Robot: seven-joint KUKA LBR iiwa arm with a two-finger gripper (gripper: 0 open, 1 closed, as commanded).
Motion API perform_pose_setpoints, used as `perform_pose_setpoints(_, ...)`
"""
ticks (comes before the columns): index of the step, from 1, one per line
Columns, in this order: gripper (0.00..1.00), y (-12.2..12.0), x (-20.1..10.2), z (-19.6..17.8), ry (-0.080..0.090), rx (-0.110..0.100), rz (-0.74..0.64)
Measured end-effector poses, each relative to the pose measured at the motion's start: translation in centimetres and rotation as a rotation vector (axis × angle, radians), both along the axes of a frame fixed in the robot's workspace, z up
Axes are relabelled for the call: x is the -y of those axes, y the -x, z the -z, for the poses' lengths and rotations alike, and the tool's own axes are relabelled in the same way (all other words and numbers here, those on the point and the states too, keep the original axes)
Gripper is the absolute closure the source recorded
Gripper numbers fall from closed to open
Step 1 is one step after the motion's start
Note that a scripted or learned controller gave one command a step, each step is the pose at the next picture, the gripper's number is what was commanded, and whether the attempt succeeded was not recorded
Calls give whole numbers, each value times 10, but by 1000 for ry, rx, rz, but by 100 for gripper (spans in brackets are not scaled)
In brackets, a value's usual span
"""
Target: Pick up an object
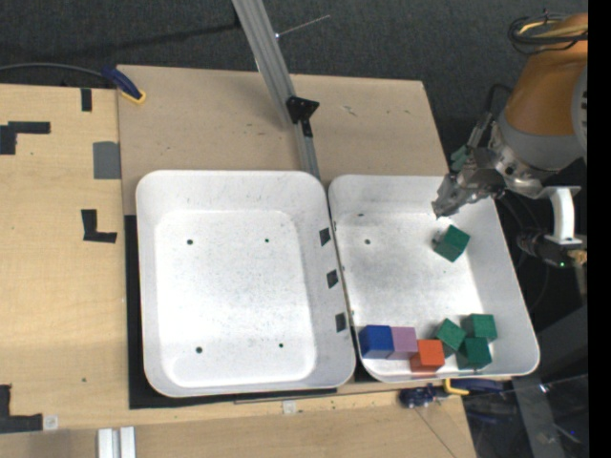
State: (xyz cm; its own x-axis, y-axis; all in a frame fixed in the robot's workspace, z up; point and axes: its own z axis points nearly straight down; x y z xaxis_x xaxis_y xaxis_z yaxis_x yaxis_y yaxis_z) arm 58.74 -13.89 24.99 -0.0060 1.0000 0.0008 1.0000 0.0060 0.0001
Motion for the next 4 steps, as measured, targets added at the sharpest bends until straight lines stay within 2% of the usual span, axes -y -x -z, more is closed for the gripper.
perform_pose_setpoints(1,100,0,-48,6,0,-2,0)
perform_pose_setpoints(3,100,31,-143,25,0,-4,1)
perform_pose_setpoints(4,100,39,-200,33,-1,-3,-1)
